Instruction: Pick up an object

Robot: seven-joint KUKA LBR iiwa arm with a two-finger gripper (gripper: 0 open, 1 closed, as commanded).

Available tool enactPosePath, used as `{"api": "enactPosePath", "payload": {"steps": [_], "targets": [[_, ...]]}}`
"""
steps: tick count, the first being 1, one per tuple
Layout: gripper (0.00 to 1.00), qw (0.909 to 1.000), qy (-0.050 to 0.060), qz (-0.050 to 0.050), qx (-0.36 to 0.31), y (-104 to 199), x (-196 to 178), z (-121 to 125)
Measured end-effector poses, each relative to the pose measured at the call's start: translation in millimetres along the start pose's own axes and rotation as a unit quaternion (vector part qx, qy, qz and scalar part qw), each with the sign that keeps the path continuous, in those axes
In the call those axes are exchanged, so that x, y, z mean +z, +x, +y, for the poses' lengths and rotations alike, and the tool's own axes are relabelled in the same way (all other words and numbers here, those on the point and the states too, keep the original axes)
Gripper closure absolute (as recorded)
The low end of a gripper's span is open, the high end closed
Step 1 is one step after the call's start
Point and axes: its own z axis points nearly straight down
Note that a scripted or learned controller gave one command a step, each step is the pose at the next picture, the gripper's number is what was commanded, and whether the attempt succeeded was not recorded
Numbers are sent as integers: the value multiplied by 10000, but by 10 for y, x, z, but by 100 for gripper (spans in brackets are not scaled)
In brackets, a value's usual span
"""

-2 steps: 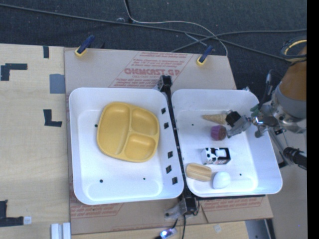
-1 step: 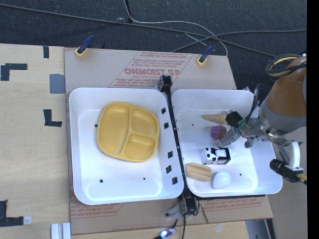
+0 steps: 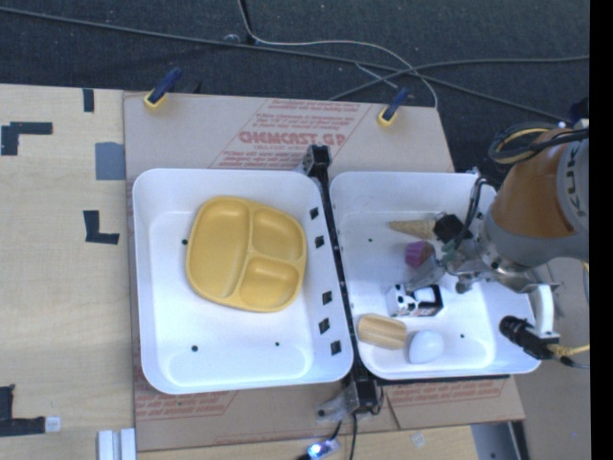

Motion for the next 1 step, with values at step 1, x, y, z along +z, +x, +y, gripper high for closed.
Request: {"api": "enactPosePath", "payload": {"steps": [1], "targets": [[100, 10000, -13, -3, -3, 1, -125, 5]]}}
